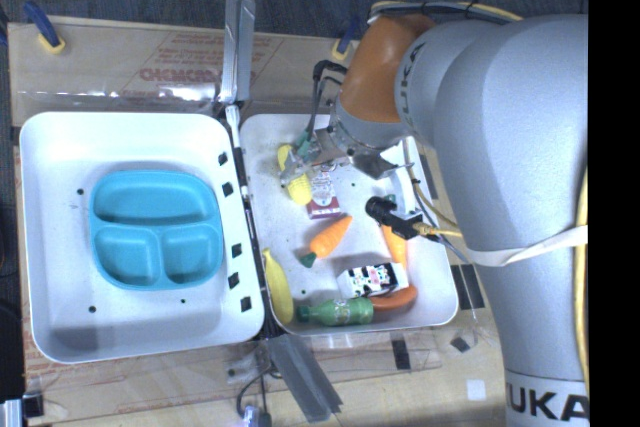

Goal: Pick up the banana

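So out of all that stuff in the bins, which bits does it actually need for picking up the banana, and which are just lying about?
Needed: yellow curved banana; end effector.

Lying about: orange carrot; green plastic bottle; blue divided plastic tray; small black-and-white carton.

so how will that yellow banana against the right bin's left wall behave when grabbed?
The curved yellow banana looks smooth-skinned, so it may slip from a loose pinch. It lies against the right white bin's left wall, so a finger probably has little room on that side. Its bowed shape may let it pivot or rock rather than slide if pushed.
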Motion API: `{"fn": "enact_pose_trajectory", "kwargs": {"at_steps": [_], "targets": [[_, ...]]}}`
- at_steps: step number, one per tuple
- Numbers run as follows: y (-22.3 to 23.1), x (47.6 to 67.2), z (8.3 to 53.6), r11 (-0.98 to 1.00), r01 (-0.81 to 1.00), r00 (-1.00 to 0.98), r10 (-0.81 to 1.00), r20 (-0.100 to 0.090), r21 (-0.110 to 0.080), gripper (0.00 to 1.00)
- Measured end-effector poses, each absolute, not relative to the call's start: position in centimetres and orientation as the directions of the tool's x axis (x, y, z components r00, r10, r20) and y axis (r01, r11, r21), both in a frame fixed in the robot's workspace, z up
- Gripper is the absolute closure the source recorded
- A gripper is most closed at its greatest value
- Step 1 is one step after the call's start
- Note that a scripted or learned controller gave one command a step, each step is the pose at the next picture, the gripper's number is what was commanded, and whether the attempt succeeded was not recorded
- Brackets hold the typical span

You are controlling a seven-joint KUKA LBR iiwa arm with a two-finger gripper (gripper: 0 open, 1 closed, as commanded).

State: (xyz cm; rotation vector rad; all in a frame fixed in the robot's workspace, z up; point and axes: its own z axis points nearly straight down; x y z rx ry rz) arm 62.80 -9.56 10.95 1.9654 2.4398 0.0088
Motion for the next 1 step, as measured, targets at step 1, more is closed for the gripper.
{"fn": "enact_pose_trajectory", "kwargs": {"at_steps": [1], "targets": [[-2.79,65.68,19.24,0.063,0.998,-0.063,0.998,0.000,-0.001,1.00]]}}
